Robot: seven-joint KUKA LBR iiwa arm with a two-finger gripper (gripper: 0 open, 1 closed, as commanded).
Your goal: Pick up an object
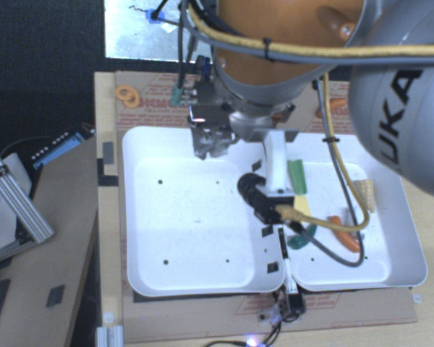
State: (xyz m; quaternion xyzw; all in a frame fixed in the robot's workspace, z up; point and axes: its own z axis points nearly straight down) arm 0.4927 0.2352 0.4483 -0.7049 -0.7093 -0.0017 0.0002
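Arm (289,42) overhanging bins, green block (296,176), orange carrot (345,231)

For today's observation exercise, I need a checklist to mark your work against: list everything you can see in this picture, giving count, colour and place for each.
White bins: two, white, side by side on the bench.
Green block: one, green, right bin, near its back left.
Orange object: one, orange, right bin, towards the front.
Tan object: one, pale tan, right bin, near its right wall.
Teal object: one, teal, right bin, front left, partly under cables.
Orange ring: one, orange, on the cardboard behind the left bin.
Robot arm: one, grey with an orange band, hanging over the bins' back edge.
Gripper: one, metallic grey, above the back of the left bin.
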